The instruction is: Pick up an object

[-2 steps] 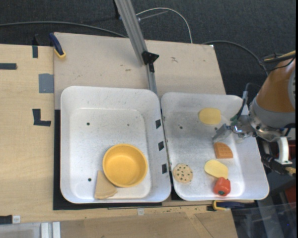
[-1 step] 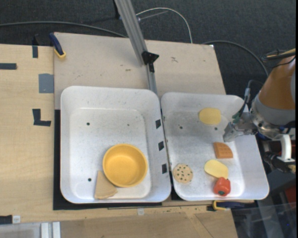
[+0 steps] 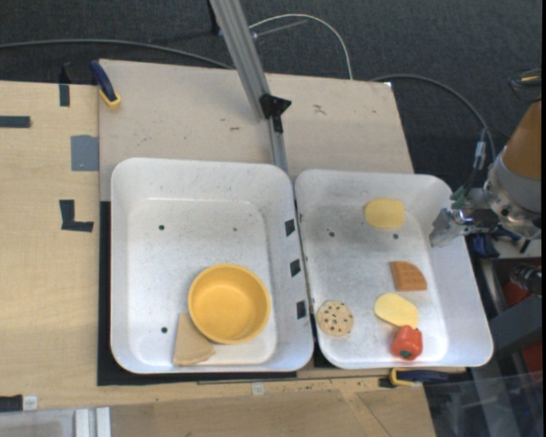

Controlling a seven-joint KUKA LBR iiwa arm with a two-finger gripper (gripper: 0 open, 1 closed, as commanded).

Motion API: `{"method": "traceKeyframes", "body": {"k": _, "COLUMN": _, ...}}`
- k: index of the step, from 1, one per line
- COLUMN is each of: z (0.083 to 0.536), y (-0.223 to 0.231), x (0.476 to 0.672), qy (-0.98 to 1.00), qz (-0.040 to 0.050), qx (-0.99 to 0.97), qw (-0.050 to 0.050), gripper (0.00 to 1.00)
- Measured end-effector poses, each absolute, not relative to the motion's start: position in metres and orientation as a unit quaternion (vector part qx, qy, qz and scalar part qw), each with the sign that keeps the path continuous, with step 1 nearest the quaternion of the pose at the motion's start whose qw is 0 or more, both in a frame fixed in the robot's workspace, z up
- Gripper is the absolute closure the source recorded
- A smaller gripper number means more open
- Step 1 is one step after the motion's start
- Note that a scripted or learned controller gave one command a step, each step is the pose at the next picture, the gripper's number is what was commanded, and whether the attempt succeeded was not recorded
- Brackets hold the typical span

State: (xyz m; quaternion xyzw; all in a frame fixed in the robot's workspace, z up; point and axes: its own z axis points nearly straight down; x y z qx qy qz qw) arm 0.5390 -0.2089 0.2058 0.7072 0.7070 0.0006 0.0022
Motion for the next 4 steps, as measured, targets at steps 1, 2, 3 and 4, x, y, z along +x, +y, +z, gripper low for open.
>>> {"method": "traceKeyframes", "body": {"k": 1, "z": 0.259, "y": -0.209, "x": 0.54, "qy": 0.708, "qz": 0.001, "qx": 0.706, "qw": 0.003, "gripper": 1.0}}
{"method": "traceKeyframes", "body": {"k": 2, "z": 0.253, "y": -0.151, "x": 0.551, "qy": 0.71, "qz": 0.0003, "qx": 0.705, "qw": -0.001, "gripper": 1.0}}
{"method": "traceKeyframes", "body": {"k": 3, "z": 0.241, "y": -0.105, "x": 0.561, "qy": 0.709, "qz": -0.0004, "qx": 0.705, "qw": -0.001, "gripper": 1.0}}
{"method": "traceKeyframes", "body": {"k": 4, "z": 0.248, "y": -0.053, "x": 0.568, "qy": 0.71, "qz": 0.0005, "qx": 0.704, "qw": -0.001, "gripper": 1.0}}
